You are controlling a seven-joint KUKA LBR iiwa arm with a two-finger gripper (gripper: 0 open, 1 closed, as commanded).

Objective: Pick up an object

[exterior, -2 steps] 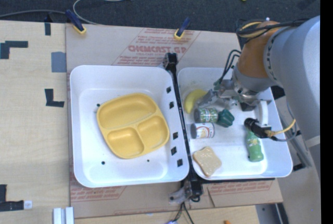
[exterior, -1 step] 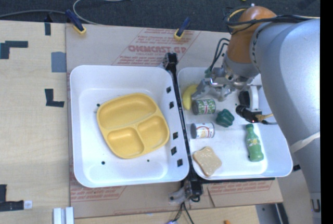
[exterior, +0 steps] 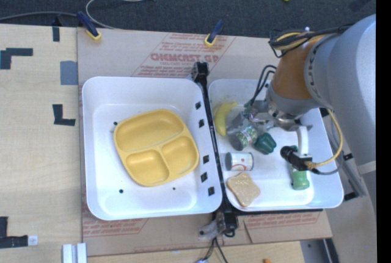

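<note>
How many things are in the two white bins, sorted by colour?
Yellow: 2, the tray and the banana
Green: 2, the pepper and the block
Tan: 1, the bread
White: 1, the can
Shiny clear: 1, the wrapper
Total: 7

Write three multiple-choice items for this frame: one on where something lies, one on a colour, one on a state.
1. Where does the yellow divided plate lie?
A. left bin
B. right bin
C. on the cardboard

2. What colour is the band above the arm's wrist?
A. blue
B. orange
C. white

3. How does the small can lie?
A. upright
B. on its side
C. stacked on the bread slice

Answers: 1 A, the plate sits in the left bin. 2 B, the band is orange. 3 B, the can lies on its side above the bread slice, in the right bin.
</note>
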